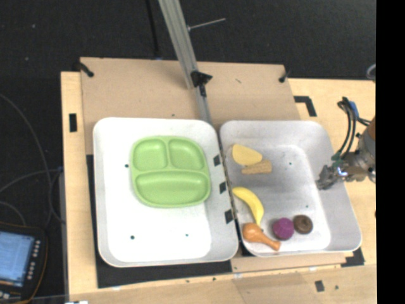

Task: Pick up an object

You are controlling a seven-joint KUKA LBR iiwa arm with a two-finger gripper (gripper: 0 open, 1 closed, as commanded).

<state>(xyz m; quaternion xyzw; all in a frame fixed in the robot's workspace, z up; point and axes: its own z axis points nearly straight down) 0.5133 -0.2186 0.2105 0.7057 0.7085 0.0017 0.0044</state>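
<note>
Approach step: claw (327,176) at the right white plastic bin's (335,230) right rim, grip state indeterminable; next, descend toward the curved yellow banana (249,201).

Single fixed camera, mounted above the bench (177,87), looking down at a slant. Both white bins sit fully in frame: the right bin (297,138) lies just beside the gripper (326,177), the left bin (114,220) well beyond it on the far side. Standoff is moderate, so the bench edges and dark floor (50,30) show around the bins. The arm (361,160) enters at the frame's right edge. A slanted metal post (180,37) crosses the top.
</note>
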